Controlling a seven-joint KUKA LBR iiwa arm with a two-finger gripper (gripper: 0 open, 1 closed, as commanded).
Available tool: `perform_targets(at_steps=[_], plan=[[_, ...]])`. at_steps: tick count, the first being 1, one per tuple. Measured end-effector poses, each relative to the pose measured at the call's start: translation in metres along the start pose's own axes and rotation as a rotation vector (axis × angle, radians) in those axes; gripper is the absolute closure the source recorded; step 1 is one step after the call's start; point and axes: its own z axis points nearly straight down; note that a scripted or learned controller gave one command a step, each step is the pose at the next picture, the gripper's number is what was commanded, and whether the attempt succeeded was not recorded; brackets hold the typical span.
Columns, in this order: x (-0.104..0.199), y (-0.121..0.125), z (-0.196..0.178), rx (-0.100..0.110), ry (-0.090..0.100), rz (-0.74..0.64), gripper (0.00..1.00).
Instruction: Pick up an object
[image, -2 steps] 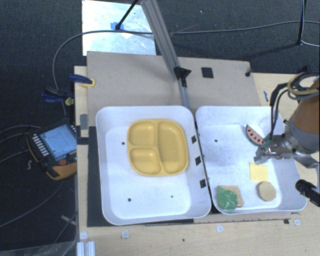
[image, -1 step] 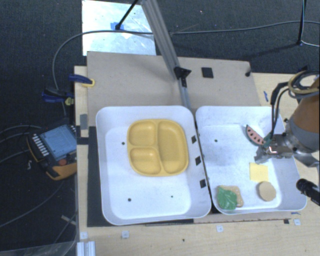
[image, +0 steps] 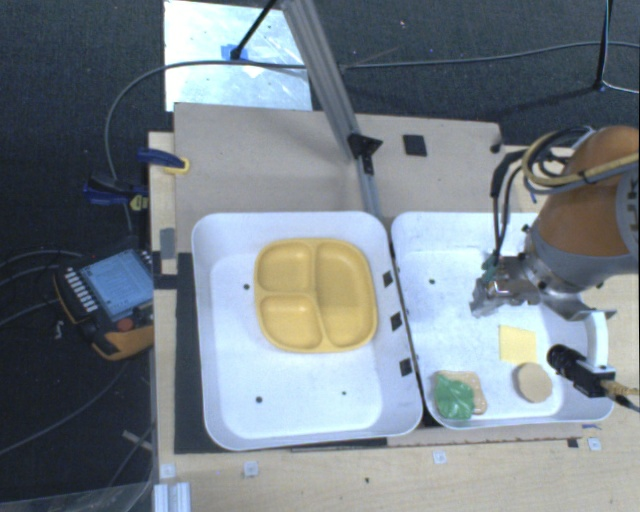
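Note:
In the right bin lie a pale yellow square slice, a tan round piece and a green leafy piece on a tan slice, all near the bin's front. My gripper hangs over the middle of that bin, just up and left of the yellow slice. Nothing shows between its fingers. The arm comes in from the right, with its orange band above the wrist.
The left bin holds a yellow divided plate with three compartments. A grey pole slants down to the bins' shared edge. Clamps and a handheld device sit off the bench to the left.

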Motion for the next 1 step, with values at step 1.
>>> perform_targets(at_steps=[1], plan=[[0.0585,0.0255,-0.002,-0.001,0.001,-0.001,1.0]])
